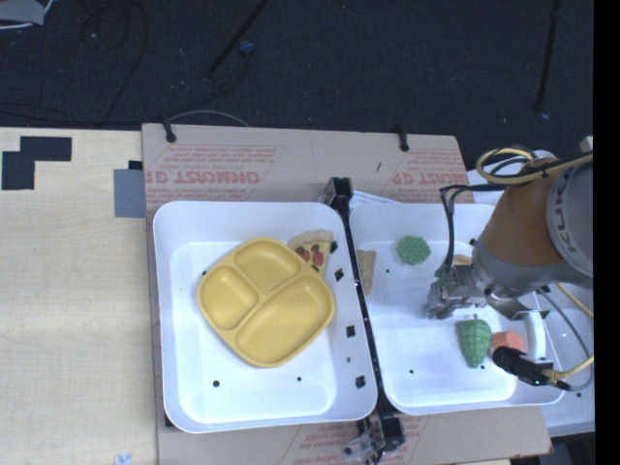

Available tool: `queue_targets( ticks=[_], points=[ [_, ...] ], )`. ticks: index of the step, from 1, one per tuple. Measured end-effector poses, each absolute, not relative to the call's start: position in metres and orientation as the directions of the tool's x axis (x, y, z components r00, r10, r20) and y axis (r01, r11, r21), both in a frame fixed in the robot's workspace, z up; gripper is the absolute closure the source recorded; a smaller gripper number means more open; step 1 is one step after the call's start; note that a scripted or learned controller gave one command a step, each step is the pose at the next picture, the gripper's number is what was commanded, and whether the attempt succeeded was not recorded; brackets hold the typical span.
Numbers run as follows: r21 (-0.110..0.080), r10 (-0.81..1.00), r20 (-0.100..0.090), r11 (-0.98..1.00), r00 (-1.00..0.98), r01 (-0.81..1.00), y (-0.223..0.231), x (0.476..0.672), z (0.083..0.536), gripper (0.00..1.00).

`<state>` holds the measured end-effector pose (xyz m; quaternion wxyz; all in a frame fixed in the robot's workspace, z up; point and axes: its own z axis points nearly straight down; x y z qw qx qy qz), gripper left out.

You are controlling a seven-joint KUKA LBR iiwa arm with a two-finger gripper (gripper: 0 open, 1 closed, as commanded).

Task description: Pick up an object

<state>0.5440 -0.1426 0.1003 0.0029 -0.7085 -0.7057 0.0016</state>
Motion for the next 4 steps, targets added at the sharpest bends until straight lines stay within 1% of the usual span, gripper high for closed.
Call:
queue_targets(
  ticks=[1,2,3,4],
  points=[
    [0.001,1.000,0.000,-0.001,0.001,1.000,-0.145,0.546,0.143,1.00],
    [0.003,1.000,-0.001,-0.003,0.003,1.000,-0.151,0.539,0.201,1.00],
    [0.001,1.000,0.000,0.001,-0.001,1.000,-0.151,0.540,0.232,1.00],
    [-0.002,1.000,0.003,0.005,-0.005,1.000,-0.101,0.537,0.241,1.00]
  ],
)
